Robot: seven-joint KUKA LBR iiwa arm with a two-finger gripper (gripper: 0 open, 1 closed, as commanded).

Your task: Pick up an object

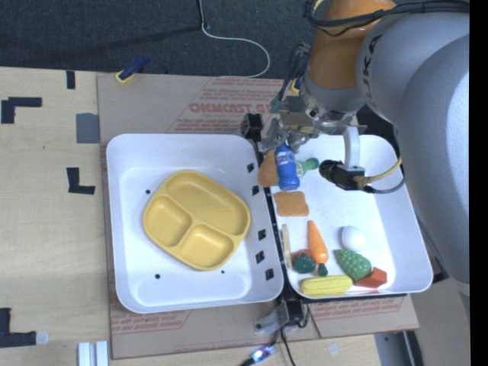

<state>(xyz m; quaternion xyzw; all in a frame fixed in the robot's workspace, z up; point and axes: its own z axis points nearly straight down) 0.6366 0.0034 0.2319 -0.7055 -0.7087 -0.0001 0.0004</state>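
My gripper (287, 145) hangs over the divider between the two bins, near their far end. It is shut on a small blue bottle (287, 171) with a pale cap, which dangles below the fingers. A brown piece (267, 174) lies just left of the bottle and a green item (308, 166) just right of it. The right bin (396, 227) also holds a toast slice (290, 203), a carrot (316, 241), a white egg (352, 238), a bumpy green vegetable (353, 263) and a corn cob (326, 284).
A yellow divided plate (197, 218) lies in the left bin (130, 204). A red piece (371, 279) and a dark green item (304, 264) sit by the corn. A black cable connector (339, 174) hangs right of the gripper. The grey arm covers the upper right.
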